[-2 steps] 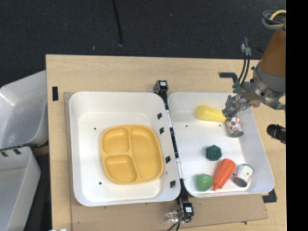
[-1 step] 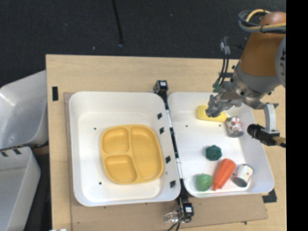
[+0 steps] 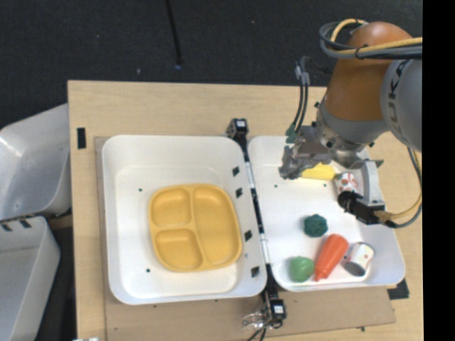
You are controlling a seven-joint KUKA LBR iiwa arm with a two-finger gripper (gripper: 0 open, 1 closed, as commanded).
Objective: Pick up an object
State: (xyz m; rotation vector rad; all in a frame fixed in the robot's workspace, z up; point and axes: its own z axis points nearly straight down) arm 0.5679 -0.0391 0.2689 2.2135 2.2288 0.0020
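Observation:
The right bin (image 3: 284,212) holds several small objects. A yellow piece (image 3: 319,172) lies near the bin's back, partly under the arm. My gripper (image 3: 293,165) hangs low over the bin's back left part, right beside that yellow piece on its left. Nothing shows held in it. Further forward lie a dark green lump (image 3: 316,224), an orange carrot (image 3: 330,256), a light green object (image 3: 301,268) and a small silver and white can (image 3: 357,258). A small white and red item (image 3: 347,182) sits by the arm's side.
The left bin (image 3: 128,190) holds a yellow divided plate (image 3: 194,227). A black ridge (image 3: 252,204) with clips separates the two bins. A black cable and bracket (image 3: 362,208) hang from the wrist over the right bin's right side.

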